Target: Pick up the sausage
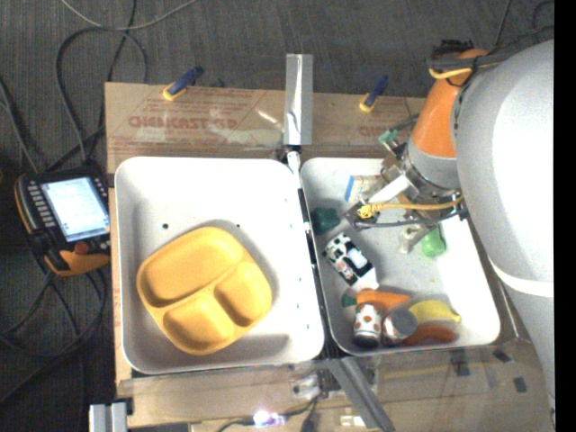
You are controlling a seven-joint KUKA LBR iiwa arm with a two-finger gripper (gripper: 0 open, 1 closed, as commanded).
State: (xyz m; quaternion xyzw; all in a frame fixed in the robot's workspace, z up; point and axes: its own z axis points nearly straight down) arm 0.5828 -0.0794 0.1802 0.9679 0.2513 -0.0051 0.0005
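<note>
Two shallow white plastic bins sit side by side on the tabletop (pixel 207 120), which is covered by a clamped sheet of brown cardboard.

The left bin (pixel 144 183) holds a yellow three-compartment plastic tray (pixel 204 288), lying flat near the bin's middle.

The right bin (pixel 481 309) carries the clutter. Along its near wall, packed together and touching, lie two small red-and-white cans (pixel 376 323), a yellow banana-shaped toy (pixel 434 311), an orange carrot-like piece (pixel 385 299) and a reddish-brown elongated piece (pixel 430 335). That last item is judged to be the sausage. It rests against the near wall just beside the banana toy, partly hidden by its neighbours. A black-and-white patterned block (pixel 346 257) lies nearer the bin's centre, a dark green object (pixel 325 217) by the dividing wall, and a bright green object (pixel 434 242) toward the right side.

The grey arm with its orange band (pixel 436 124) reaches in over the far half of the right bin. The gripper (pixel 396 210) hovers there, well apart from the sausage. Nothing is seen between its parts. Whether it stands open or closed cannot be told.

Judgement: the approach is incomplete. The crowding round the sausage invites a mistaken or partial grasp.
</note>
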